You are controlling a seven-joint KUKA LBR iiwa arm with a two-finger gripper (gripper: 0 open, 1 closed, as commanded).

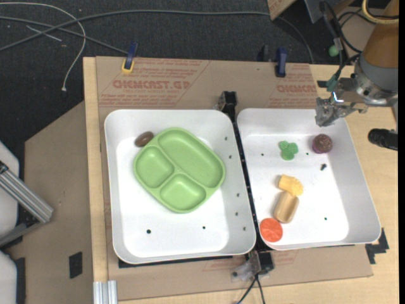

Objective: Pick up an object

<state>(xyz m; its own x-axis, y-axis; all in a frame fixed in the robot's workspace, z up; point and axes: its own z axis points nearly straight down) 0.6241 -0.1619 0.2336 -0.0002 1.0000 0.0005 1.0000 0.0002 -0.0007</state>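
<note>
From my remote view, the gripper [328, 114] hung over the right bin's [354, 189] far edge; I could not tell its state. A dark purple item [322, 144] sat just below it, a green piece [288, 149] beside. Yellow [290, 184], tan [285, 207] and orange items [271, 230] clustered nearer. The left bin [120, 189] carried a green divided plate [179, 169] and a brown lump [145, 139].
</note>
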